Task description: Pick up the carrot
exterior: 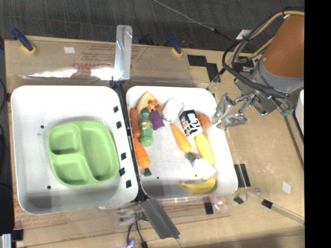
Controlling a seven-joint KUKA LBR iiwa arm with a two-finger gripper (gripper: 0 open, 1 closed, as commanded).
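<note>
Metal brackets (155, 218) at the bench's front edge sit nearest the viewer, just ahead of two shallow white bins set side by side on a brown bench (269, 159) over dark floor (67, 6). Blue clamps (23, 41) grip the bench's far edge, and a strip of shiny tape (123, 53) runs up from the seam between the bins. Left bin (26, 107): a green divided plate (83, 152) lies flat near its middle. Right bin (225, 154): a crowd of toy food, with a carrot (141, 154) lying along the left wall, its green tip toward the front; a second orange carrot (181, 137) rests near the middle, slanted. Beside these lie a green bottle (146, 130), a purple piece (156, 119), a pizza slice (148, 102), a black-and-white carton (190, 123), a yellow corn cob (205, 148) and, at the front wall, a banana (199, 186). At the right, the grey arm with its orange band (287, 40) hangs its gripper (230, 115) over the right bin's right rim, fingers seemingly parted and holding nothing, well apart from the left-wall carrot.
</note>
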